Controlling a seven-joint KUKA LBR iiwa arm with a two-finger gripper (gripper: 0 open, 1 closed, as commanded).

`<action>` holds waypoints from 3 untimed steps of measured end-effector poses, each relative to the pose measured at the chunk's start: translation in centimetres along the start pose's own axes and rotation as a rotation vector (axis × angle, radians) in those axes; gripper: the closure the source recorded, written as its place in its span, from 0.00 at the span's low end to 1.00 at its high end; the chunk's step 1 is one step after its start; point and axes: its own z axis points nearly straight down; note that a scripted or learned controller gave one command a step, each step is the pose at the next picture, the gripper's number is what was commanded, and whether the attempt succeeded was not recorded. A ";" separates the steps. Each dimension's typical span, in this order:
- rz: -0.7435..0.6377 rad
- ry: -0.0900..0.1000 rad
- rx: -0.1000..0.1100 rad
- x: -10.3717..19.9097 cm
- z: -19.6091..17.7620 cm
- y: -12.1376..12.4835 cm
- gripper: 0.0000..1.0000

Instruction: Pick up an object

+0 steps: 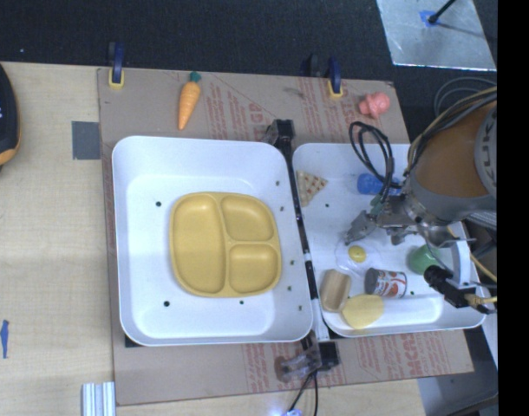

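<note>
Can: small, red-white label, lying sideways in right bin; pincer state can't tell.

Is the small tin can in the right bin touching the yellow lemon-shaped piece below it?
Cannot tell. In the camera view the can lies just above the yellow piece, their edges meeting or overlapping from this slant, with no clear gap visible.

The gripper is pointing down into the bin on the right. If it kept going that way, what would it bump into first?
Probably the small yellow ball. The gripper hangs tilted just above it in the right bin, though depth is hard to judge; it might meet the bin's white floor beside the ball instead.
</note>
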 end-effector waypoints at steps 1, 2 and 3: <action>0.002 -0.001 -0.005 0.9 2.3 -1.6 0.00; 0.004 -0.006 -0.015 -4.7 1.9 3.2 0.00; -0.005 0.002 -0.003 2.1 2.2 -2.2 0.00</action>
